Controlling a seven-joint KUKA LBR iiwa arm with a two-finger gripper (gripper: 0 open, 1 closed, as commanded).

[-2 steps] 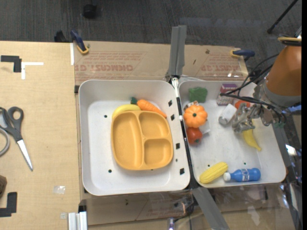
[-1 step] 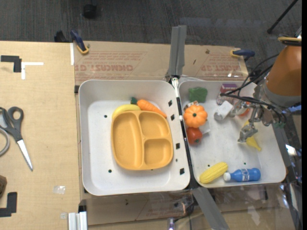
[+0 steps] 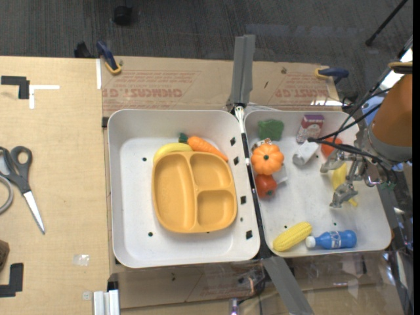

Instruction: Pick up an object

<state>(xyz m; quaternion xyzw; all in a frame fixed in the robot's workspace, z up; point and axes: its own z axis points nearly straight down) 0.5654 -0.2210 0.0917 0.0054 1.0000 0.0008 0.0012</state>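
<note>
Bright even overhead light, soft shadows, sharp focus, mild glare on white bins point(image 3: 125, 195)

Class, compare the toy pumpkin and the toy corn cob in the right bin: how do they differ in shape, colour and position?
The pumpkin is round and orange with a green stem; the corn cob is long and yellow. The pumpkin sits against the bin's left wall, touching a red toy; the corn cob lies near the front edge, beside a blue bottle. Both are toy foods in the same white bin.
</note>
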